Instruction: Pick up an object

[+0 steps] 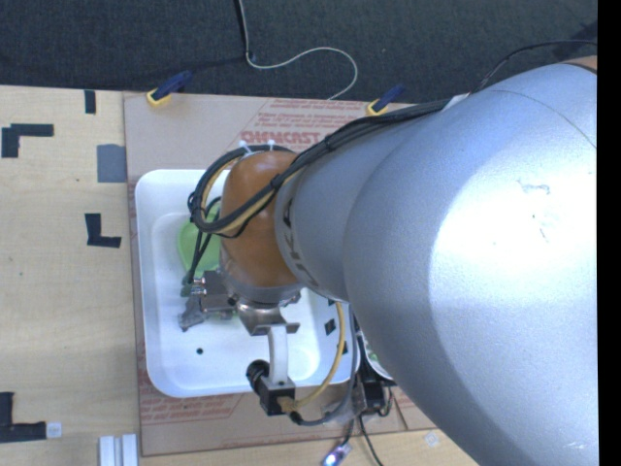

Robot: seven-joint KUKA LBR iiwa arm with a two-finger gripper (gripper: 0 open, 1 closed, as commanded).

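Note:
A light green object [188,243] lies in the left white bin [161,343], near its far left side, partly hidden behind black cables and the orange band [254,223] of my arm. My gripper [198,309] hangs low over the bin's middle, just in front of the green object and close to it. Whether it touches the object is hidden by the wrist. A small dark speck [200,349] sits on the bin floor in front of the gripper.
The grey arm [456,260] covers the right half of the view and hides the right bin. The bins rest on a brown cardboard sheet [194,124]. Cables [301,411] dangle near the bin's front edge. A white cord [291,61] lies at the back.

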